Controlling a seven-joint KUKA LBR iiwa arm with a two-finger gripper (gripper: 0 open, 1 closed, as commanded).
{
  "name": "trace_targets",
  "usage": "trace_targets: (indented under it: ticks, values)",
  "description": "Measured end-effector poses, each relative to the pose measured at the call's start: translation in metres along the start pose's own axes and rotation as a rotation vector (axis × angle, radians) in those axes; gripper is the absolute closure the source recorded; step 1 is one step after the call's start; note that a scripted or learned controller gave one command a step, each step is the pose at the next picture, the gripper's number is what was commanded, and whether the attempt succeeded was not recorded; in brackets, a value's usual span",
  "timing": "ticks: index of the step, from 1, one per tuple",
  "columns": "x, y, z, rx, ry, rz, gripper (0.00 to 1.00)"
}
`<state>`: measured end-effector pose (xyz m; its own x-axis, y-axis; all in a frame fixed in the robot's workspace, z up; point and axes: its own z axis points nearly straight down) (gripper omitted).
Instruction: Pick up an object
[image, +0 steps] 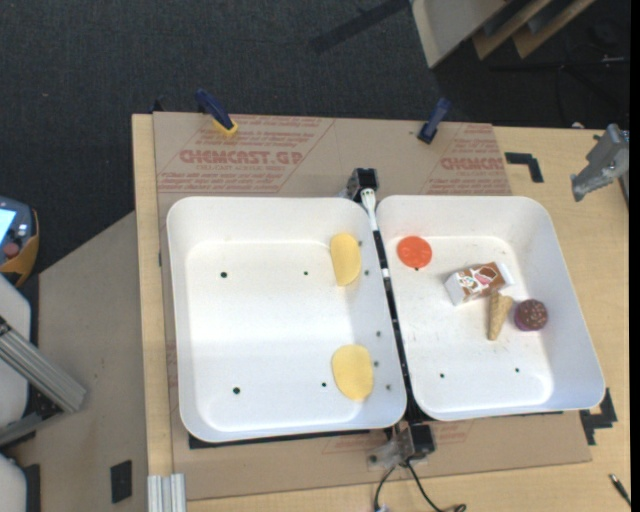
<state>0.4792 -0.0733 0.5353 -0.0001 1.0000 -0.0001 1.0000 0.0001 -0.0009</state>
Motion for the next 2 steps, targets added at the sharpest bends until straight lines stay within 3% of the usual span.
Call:
trace_targets:
  ticks: [1,2]
  values:
    - [-0.0001,0.0006,-0.0112,-0.005,-0.002,-0.001,1.00]
    - [0.0000,0.0006,-0.0107,-0.003,-0.001,0.000,0.00]
